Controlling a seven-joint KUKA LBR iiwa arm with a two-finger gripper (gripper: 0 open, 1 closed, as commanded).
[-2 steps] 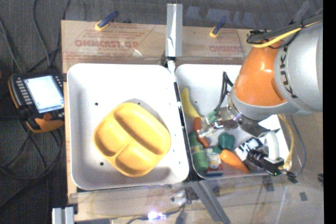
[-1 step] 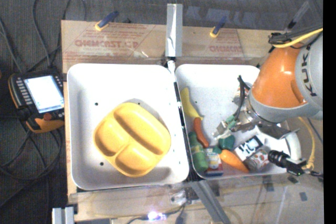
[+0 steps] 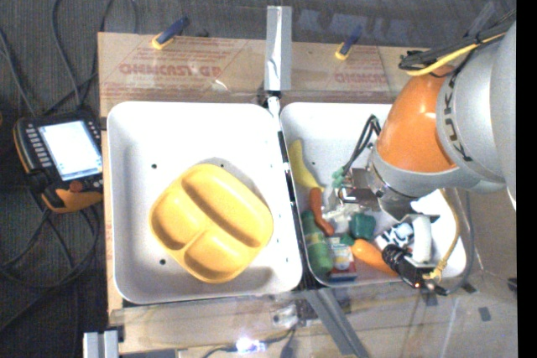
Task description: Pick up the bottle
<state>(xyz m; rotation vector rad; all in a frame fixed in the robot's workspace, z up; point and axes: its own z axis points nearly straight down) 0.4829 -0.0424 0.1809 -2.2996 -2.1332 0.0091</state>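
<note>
A grey arm with an orange band reaches into the right bin (image 3: 336, 123), its claw (image 3: 346, 205) low over a crowded pile. How far the claw is open cannot be told. The bottle (image 3: 339, 254) seems to lie at the front wall, beside a carrot (image 3: 372, 254); a clean grasp likely needs a centred, vertical descent.

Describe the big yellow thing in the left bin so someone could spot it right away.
Find the two white bins side by side; take the left bin. Lying alone in it is a yellow divided tray, rounded, with three moulded compartments. Everything else small and colourful is piled in the right bin.
</note>
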